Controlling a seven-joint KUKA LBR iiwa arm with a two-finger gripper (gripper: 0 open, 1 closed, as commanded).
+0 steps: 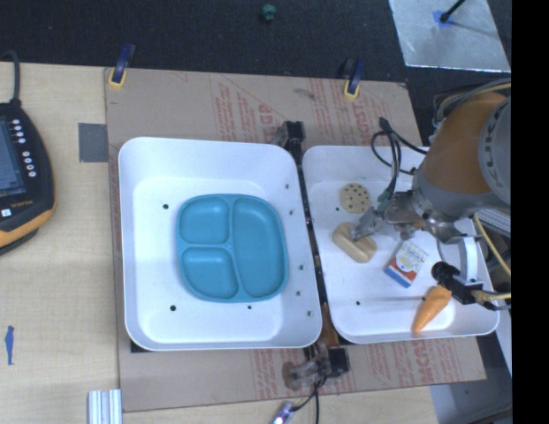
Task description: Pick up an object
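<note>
In the right bin point(345, 321) lie a tan bread-like piece point(353, 244), a round brown cookie point(352, 198), a small white carton with red and blue print point(406, 262) and an orange carrot point(430, 309). My gripper point(373, 223) reaches in from the right and hangs low just above the right end of the tan piece, below and to the right of the cookie. I see nothing held in it.
The left bin point(146, 237) holds a blue divided plate point(231, 246). A black and orange handheld pendant point(13, 179) lies on the bench at far left. Clamps point(350, 76) pin the cardboard under the bins at the back edge.
</note>
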